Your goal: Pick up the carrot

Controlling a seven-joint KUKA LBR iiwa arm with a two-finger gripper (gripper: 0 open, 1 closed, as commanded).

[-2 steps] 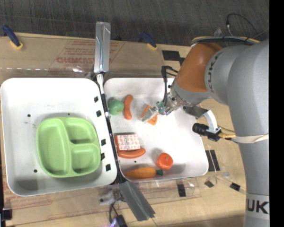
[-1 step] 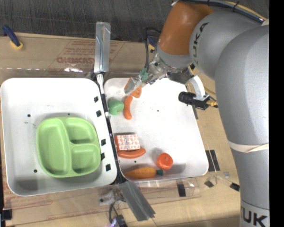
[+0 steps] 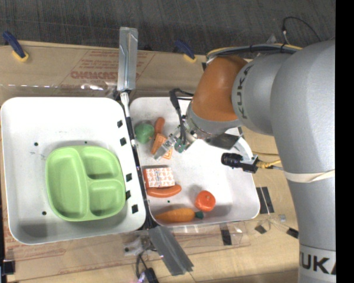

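Camera view: right bin (image 3: 242, 184) holds carrot (image 3: 176, 215); hand (image 3: 172, 144) grip unclear.

My table (image 3: 59, 63) was covered with brown cardboard, held at its upper edge by blue clamps (image 3: 16, 46). Two shallow white bins sat on it side by side: the left bin (image 3: 17, 128) filled the left half of the frame, and the right bin (image 3: 236, 193) sat at centre, the two touching along a metal divider (image 3: 127, 58).
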